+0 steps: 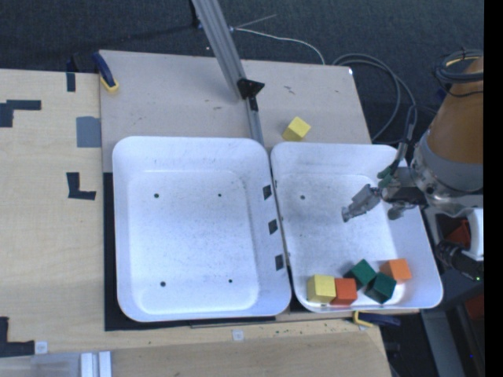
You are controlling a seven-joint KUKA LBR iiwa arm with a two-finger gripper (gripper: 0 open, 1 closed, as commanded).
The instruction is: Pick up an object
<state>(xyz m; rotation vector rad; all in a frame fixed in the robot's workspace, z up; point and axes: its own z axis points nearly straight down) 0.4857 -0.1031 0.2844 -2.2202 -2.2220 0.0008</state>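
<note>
end effector: over right bin, grip cannot be told | blocks: yellow, orange, green in near right corner | writing: none readable

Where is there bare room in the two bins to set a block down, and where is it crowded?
The left bin has a bare floor wall to wall. In the right bin, the far part is bare, from the back wall to the gripper. The near edge is crowded: yellow block, red block, two green blocks and orange block.
</note>
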